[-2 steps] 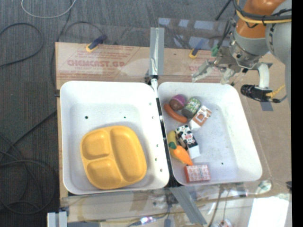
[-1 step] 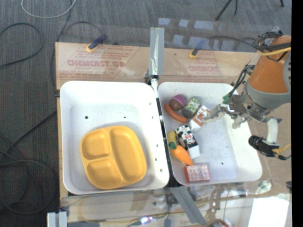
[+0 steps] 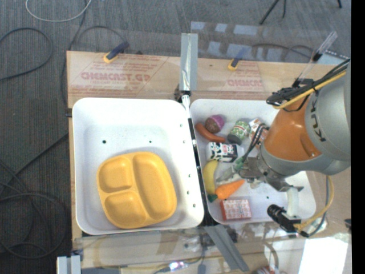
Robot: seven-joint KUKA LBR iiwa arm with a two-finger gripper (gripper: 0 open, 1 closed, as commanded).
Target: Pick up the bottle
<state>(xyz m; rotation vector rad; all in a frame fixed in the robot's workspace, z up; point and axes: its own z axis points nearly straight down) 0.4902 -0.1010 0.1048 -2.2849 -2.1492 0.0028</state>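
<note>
Gripper [image 3: 246, 165] hung low in the right bin [image 3: 308, 201], just right of a black-and-white bottle [image 3: 222, 150] lying on its side near the bin's left wall; whether it gripped anything could not be told. Around the bottle lay a banana [image 3: 210, 176], a carrot [image 3: 230, 188], a green can [image 3: 239, 131] and a red packet [image 3: 235, 209]. A yellow divided tray [image 3: 136, 189] sat in the left bin [image 3: 131, 116].

Dark grey carpet [image 3: 142, 10] covers the floor, with black cables [image 3: 23, 44] looping across it at the left and a thin pale wire [image 3: 57, 4] curling near the top. A brown board [image 3: 131, 76] printed with faint red lettering tops the bench, held by yellow clamps [image 3: 114, 52].
</note>
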